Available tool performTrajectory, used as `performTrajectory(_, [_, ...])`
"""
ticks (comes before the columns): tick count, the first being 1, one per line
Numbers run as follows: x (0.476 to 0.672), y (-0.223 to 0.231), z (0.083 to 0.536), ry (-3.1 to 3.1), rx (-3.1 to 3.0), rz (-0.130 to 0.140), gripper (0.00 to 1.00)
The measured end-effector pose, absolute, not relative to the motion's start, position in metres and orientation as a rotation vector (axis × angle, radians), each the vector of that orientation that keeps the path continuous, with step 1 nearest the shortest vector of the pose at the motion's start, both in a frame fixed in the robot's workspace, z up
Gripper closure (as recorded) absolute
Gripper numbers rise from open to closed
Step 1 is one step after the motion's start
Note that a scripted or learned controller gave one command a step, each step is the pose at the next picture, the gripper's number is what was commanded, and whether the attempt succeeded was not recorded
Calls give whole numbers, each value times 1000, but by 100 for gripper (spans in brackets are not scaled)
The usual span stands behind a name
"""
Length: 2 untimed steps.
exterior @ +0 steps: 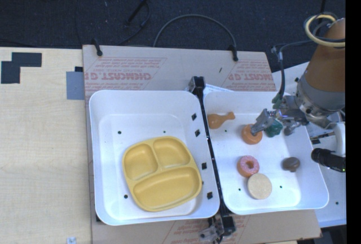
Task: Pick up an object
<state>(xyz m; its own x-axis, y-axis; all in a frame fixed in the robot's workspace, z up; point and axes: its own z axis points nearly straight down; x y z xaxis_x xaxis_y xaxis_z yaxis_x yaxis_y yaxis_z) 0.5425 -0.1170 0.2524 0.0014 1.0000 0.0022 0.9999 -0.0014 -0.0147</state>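
From above, the bench carries two white bins: the left bin holds a yellow divided plate. The right bin holds loose things — an orange drumstick toy, an orange round piece, a pink doughnut, a pale disc and a brown lump. The hand hangs just beside the orange round piece (a teal thing sits close by it); whether its grip is apart or together I cannot tell.

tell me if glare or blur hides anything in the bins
Camera view: even light, soft shadows, no glare on the white bins; the gripper and the teal thing beside it are slightly blurred; the yellow tray and pink donut are sharp.
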Motion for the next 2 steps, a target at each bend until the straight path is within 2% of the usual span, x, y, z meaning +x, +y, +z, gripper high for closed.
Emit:
performTrajectory(1, [545,-117,258,-2219,-2219,4,0])
performTrajectory(2, [548,-108,207,-2215,-2218,7,0])
